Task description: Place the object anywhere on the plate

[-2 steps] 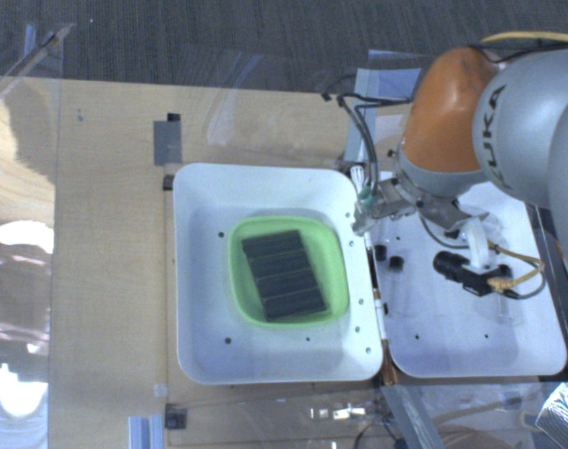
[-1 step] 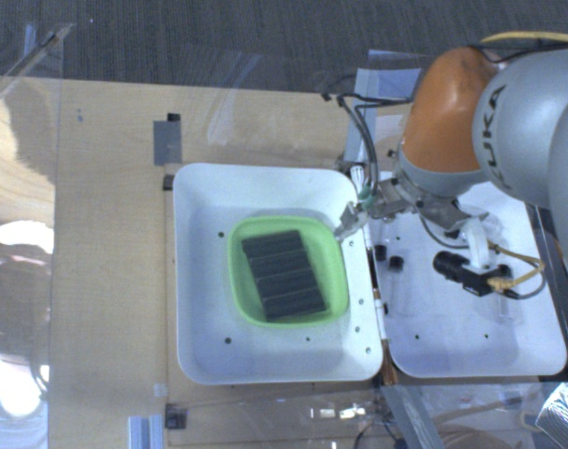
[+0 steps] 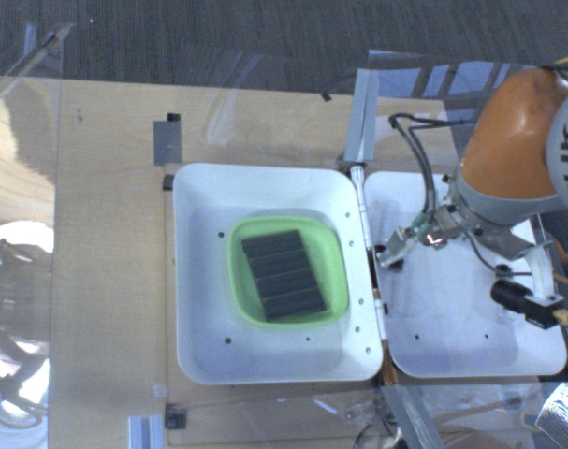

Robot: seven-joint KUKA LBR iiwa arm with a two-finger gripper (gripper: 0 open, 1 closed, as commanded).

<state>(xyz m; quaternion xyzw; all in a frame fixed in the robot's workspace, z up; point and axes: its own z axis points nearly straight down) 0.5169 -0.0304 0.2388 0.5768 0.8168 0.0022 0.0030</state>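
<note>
Single fixed overhead camera, angled down on bench (image 3: 96, 251), both white bins (image 3: 199, 251) in frame, moderate distance

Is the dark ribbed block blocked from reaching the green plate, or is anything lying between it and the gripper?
Nothing blocks it from the plate: the dark grey ribbed rectangular block already lies on the square lime-green plate in the left white bin. The gripper is over the right white bin; between them are just the bins' adjoining rims.

A dark grey ridged block (image 3: 283, 275) lies on a lime-green plate (image 3: 241, 293) (white bins (image 3: 199, 344)).
</note>
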